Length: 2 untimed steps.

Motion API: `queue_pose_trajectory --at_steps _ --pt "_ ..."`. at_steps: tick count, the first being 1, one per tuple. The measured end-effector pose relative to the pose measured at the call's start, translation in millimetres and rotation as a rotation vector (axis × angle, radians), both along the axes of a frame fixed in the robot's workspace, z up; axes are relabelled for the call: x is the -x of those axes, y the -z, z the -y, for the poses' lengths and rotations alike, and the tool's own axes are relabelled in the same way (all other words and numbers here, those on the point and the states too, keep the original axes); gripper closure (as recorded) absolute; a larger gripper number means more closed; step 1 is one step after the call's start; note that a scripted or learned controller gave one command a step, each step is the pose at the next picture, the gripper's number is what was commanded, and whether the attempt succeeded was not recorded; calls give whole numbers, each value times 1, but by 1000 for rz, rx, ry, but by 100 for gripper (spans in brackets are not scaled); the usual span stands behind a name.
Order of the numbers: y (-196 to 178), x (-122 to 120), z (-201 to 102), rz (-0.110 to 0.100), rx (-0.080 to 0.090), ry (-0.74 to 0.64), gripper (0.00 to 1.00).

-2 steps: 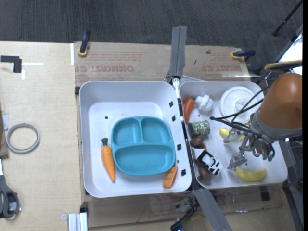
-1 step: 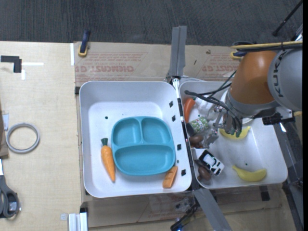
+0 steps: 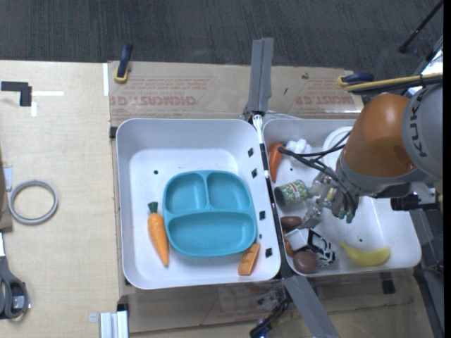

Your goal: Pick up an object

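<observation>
My gripper [image 3: 315, 212] hangs low over the middle of the right bin [image 3: 396, 220], under the orange-banded wrist [image 3: 377, 139]. Just to its left lies a small green-labelled can [image 3: 291, 191] on its side. A dark brown piece [image 3: 289, 223] sits below the can, close to the gripper tip. Further toward the front are a brown round object [image 3: 304, 260], a black-and-white item [image 3: 322, 248] and a yellow banana [image 3: 365, 254]. A red-orange item [image 3: 274, 160] and a white crumpled thing [image 3: 296, 147] lie at the back left of this bin. Nothing is visibly held.
The left bin [image 3: 134, 129] holds a blue divided plate [image 3: 209, 213], a carrot [image 3: 158, 236] to its left and an orange piece [image 3: 249, 259] at its front right corner. On the bench at left lie a grey ring [image 3: 32, 201] and scissors [image 3: 10, 294].
</observation>
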<state>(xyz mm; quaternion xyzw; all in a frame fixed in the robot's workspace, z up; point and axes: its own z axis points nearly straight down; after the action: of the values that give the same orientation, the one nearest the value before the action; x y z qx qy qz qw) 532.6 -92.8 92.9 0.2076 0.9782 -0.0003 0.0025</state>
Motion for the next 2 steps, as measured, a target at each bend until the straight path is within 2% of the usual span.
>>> queue_pose_trajectory --at_steps 1,2 --pt "0 -62 24 -1 -1 111 0" --pt "0 -22 64 -3 -1 188 0"
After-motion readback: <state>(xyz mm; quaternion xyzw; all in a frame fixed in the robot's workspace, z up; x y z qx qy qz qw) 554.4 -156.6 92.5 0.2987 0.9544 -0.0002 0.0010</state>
